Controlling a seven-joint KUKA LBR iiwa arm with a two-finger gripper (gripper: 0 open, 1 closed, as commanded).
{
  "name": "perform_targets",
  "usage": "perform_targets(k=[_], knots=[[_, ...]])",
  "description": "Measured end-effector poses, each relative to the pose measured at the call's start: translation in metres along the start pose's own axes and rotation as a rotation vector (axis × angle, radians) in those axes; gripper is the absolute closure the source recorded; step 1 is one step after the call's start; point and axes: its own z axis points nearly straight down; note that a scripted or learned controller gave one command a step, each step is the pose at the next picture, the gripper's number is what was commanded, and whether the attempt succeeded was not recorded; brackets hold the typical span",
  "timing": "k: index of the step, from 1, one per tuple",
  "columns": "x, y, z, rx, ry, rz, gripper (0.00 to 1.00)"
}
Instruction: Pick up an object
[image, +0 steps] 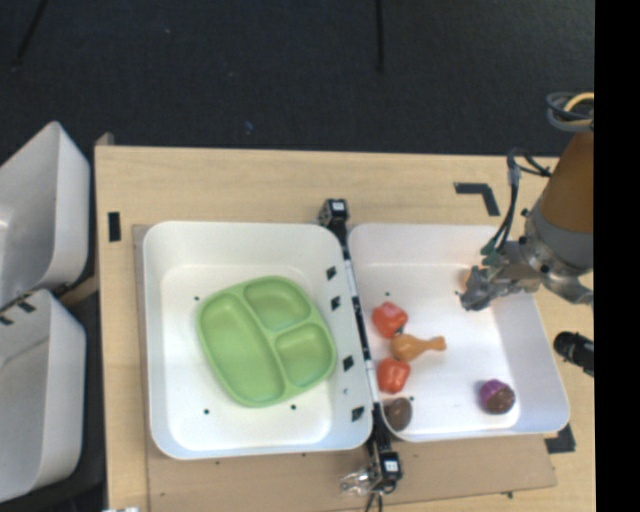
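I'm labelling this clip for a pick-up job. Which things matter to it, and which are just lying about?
Job: gripper; right bin with two red peppers, chicken leg, purple ball, brown lump.

Lying about: green divided plate in left bin.

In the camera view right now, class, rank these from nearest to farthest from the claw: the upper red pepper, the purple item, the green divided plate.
1. The upper red pepper, in the right bin, to the picture-left of the claw.
2. The purple item, in the right bin's near corner, lower in the picture than the claw.
3. The green divided plate, across in the left bin.
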Motion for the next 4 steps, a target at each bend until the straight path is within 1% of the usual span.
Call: perform_targets(k=[1,2,3,4], knots=[[0.050,-0.001,0.014,0.002,0.000,0.001,1.00],[0.096,-0.005,0.007,0.002,0.001,0.001,1.00],[0.157,-0.015,0.009,0.003,0.001,-0.001,1.00],[0.210,-0.014,0.008,0.003,0.001,0.000,1.00]])
